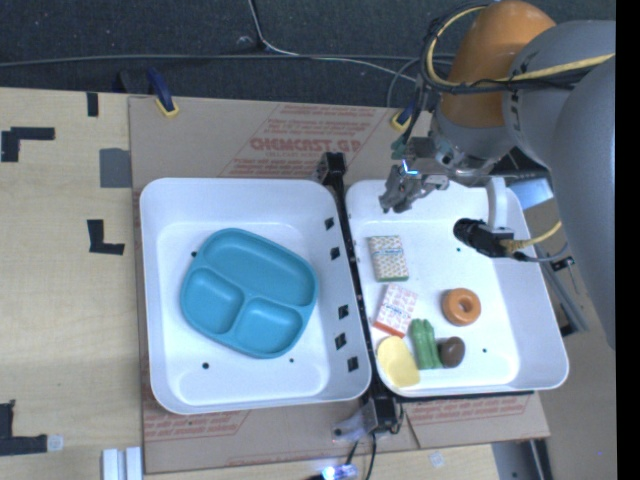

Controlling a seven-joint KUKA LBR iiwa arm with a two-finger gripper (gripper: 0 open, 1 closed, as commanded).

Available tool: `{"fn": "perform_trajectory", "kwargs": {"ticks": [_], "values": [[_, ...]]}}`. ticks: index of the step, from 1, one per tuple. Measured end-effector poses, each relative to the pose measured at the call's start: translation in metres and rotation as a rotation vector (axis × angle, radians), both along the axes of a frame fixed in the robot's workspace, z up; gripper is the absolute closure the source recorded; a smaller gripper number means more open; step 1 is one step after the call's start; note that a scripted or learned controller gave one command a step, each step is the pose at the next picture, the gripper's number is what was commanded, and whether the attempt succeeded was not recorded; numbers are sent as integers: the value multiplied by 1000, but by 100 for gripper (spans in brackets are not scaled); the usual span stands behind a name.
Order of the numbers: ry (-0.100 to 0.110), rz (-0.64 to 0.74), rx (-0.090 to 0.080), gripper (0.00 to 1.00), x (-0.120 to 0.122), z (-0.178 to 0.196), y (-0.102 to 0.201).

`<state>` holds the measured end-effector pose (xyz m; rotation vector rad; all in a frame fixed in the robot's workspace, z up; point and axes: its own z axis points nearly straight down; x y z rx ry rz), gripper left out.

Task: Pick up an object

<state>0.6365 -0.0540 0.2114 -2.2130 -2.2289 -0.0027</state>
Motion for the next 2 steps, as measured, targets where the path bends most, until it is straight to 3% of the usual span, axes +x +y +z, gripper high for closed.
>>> {"fn": "perform_trajectory", "kwargs": {"ticks": [2], "values": [[2,0,0,100,1,-4,116]]}}
